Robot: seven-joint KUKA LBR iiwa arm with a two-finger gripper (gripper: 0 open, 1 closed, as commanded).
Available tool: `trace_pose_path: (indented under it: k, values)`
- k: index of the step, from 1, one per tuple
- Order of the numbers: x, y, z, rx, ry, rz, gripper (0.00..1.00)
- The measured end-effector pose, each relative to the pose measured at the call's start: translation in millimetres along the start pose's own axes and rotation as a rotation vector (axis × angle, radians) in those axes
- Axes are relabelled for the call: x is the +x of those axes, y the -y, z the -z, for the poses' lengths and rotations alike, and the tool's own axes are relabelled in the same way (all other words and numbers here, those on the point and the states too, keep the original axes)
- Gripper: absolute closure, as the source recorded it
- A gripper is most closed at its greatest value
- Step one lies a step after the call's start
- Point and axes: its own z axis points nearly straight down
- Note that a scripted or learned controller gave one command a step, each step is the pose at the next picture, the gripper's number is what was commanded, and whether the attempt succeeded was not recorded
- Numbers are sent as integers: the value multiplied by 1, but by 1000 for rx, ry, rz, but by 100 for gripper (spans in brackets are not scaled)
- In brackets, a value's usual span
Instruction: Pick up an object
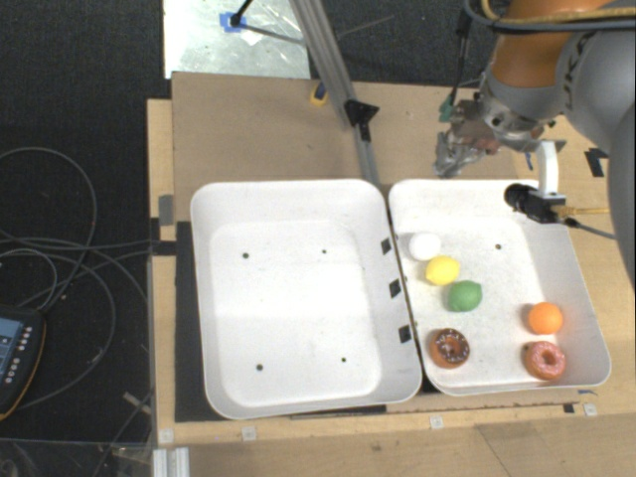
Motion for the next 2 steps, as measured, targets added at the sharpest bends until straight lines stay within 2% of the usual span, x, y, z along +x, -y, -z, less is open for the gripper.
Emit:
trace_pose_path:
  k: [1, 2]
  values:
    - [60, 1, 3, -1, -1, 1, 100]
    - [116, 6, -14, 1, -1, 1, 100]
